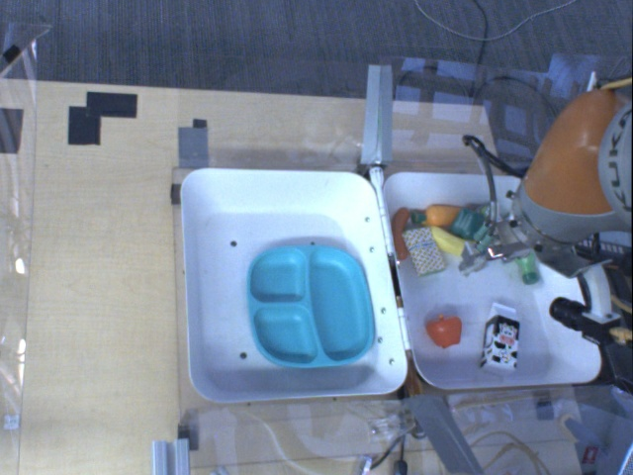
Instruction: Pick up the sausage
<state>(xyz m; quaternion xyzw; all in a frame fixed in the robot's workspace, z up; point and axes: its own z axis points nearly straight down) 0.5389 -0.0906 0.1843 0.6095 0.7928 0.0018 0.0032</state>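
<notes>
The KUKA arm [579,161] is reaching in from the right over the right-hand bin [564,369], with its gripper [485,255] hanging low above the cluster of items at the bin's upper left. The gripper's state cannot be told, since the metal parts are blurring into the clutter below. The sausage [399,232], a reddish-brown piece, is lying against the right bin's left wall, just beside a speckled sponge-like block [423,250], and nothing is gripping it. An orange piece [441,215], a yellow piece [448,241] and a teal item [469,224] are crowding near the gripper; a green item [528,268] is lying just to its right. A red pepper-like toy [444,331] and a small cow-patterned carton [502,338] are sitting apart in the bin's lower half. The left-hand bin [213,255] is holding a blue three-compartment plate [312,303].
</notes>
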